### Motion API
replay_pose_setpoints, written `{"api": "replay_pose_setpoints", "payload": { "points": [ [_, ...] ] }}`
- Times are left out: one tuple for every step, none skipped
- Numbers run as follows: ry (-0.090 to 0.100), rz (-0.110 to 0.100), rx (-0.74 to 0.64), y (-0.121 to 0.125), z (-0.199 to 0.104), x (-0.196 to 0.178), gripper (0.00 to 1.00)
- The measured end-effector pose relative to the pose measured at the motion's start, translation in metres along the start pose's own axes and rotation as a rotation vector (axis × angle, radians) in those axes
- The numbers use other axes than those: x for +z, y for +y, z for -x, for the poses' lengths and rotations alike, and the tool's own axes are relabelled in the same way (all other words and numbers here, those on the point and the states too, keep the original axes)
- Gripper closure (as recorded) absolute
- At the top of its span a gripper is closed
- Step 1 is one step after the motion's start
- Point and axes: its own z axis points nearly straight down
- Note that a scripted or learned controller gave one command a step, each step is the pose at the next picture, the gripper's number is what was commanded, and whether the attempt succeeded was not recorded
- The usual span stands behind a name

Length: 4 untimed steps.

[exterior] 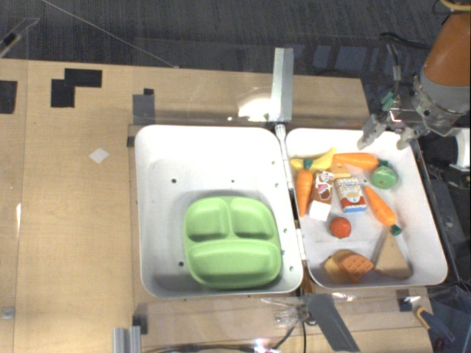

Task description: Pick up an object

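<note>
My gripper (386, 135) hangs over the far edge of the right bin (434, 252), its two fingers spread open with nothing between them. Just below it in the bin lie an orange carrot (355, 160) and a green round toy (383, 176). A yellow banana (316, 159) lies to their left. Nearer the front I see a second carrot (303, 190), a third carrot (380, 206), two small juice cartons (350, 194) (322, 188), a red tomato (339, 227) and a brown waffle piece (352, 265).
The left bin (162, 175) holds a green divided plate (232, 241). A metal post (282, 87) stands behind the seam between the bins. Wooden bench surface (66, 219) stretches out to the left.
</note>
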Motion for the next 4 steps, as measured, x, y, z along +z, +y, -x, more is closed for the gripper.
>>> {"api": "replay_pose_setpoints", "payload": {
  "points": [
    [0.0, 0.002, 0.068, -0.05, 0.003, 0.146, 0.0],
    [-0.001, 0.007, 0.143, -0.007, 0.007, 0.152, 0.0],
    [-0.003, 0.01, 0.043, -0.057, 0.047, 0.151, 0.0],
    [-0.002, 0.008, 0.075, -0.006, 0.046, 0.153, 0.0]
  ]
}}
